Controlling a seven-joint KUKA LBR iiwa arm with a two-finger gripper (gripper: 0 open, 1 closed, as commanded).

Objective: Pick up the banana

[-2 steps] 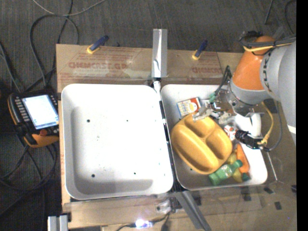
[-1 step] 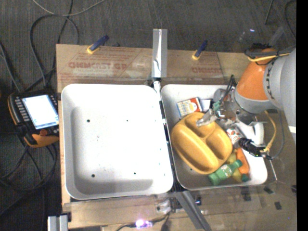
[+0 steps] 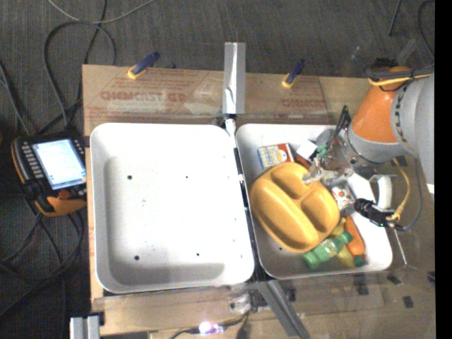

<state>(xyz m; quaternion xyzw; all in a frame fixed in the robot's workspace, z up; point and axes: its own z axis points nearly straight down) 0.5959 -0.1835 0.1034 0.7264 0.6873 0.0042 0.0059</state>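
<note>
Task looks early, nothing lifted yet as far as I can judge. The grey arm with orange band (image 3: 378,115) reaches in from the right and its claw (image 3: 326,169) sits low over the right shallow white plastic bin (image 3: 247,189), at the upper-right edge of a big yellow-orange two-compartment plastic tray (image 3: 293,207). Claw state: cannot tell, the tip is too small and cluttered. No item seen held.

Banana: not clearly identifiable. A small yellow bit (image 3: 344,258) shows at the bin's lower right, just beside the green plastic bottle (image 3: 326,250) and the orange carrot-like piece (image 3: 355,237), partly under the tray's edge. It may be the banana, but I can't be sure. If so, it's well apart from the claw, and the tray blocks easy access.

Right bin contents: the tray lying tilted across the middle, a small red-white-blue carton (image 3: 272,154) at the top, the green bottle, the orange piece, the yellow bit, and some white items near the claw, unclear.

Left shallow white plastic bin (image 3: 169,203): only a few dark specks on its floor.

Left to do: locate the banana, descend, grasp, lift.
</note>
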